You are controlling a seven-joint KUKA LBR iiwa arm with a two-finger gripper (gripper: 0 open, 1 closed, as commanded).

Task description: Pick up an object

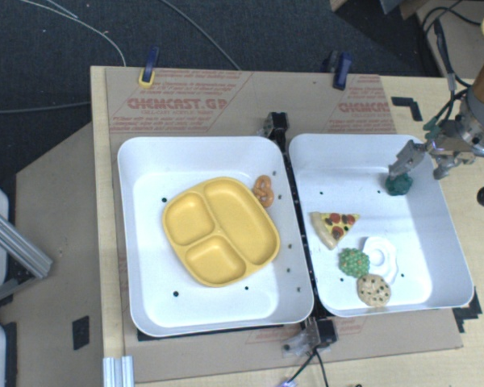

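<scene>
**A:** Step in hand?

**B:** Judged as the approach, with no grasp made yet. Found the tool (423,166) over the right-hand bin (419,216), toward the far right corner of the worktop (105,176). Saw its fingers spread apart with nothing between them.

**A:** And the likely target?

**B:** Took it to be the dark green lump (400,184), lying in the same bin near the far right corner. Placed it just under the tip of one finger (404,162), not in the gap between the two. Could not tell whether tip and lump touched.

**A:** Other candidates?

**B:** Noted a pizza slice (336,226) nearer the worktop's middle. Noted also a broccoli piece (354,262), a white fried-egg toy (381,255) and a cookie (374,290), crowded together toward the near edge. Left aside the yellow plate (219,230) and the pretzel (264,190) in the left-hand bin (145,176), well apart from the tool.

**A:** Requirement for the next move?

**B:** Probably called for a small sideways shift, so as to bring the lump between the fingers. Then called for a descent and a closing. Risked otherwise pressing one finger onto the lump and shutting on air.
</scene>
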